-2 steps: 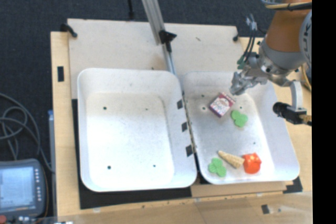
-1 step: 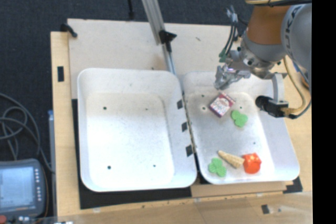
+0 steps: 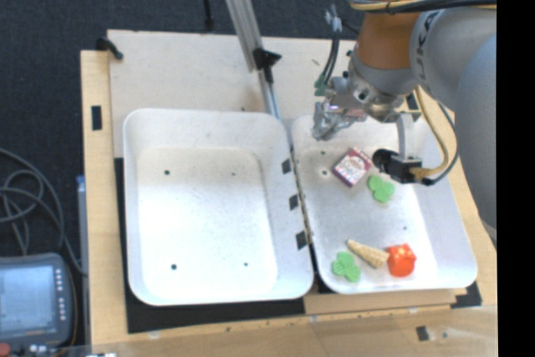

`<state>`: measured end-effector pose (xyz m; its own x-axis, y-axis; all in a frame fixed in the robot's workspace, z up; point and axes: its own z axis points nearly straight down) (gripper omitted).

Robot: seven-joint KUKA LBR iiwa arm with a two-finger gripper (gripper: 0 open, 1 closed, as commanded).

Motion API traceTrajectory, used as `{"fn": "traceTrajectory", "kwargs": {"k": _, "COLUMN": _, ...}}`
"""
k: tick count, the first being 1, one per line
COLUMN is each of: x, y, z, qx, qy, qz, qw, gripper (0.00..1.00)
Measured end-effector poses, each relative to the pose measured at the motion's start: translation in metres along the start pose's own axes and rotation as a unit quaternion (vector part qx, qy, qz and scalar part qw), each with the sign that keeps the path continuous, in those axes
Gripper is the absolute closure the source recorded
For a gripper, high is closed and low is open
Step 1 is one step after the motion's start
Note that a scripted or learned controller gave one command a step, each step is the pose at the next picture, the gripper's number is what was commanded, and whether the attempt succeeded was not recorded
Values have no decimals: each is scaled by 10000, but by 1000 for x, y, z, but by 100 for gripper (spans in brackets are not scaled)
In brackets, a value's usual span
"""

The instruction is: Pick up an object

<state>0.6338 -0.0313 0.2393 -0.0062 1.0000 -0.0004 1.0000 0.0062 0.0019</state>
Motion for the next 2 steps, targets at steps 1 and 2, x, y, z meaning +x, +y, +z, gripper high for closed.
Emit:
{"fn": "traceTrajectory", "kwargs": {"k": 1, "x": 55, "y": 6, "z": 9, "qx": 5, "qy": 2, "qz": -2, "qw": 10000, "gripper": 100}}
{"fn": "traceTrajectory", "kwargs": {"k": 2, "x": 112, "y": 16, "z": -3, "qx": -4, "qy": 12, "qz": -10, "qw": 10000, "gripper": 100}}
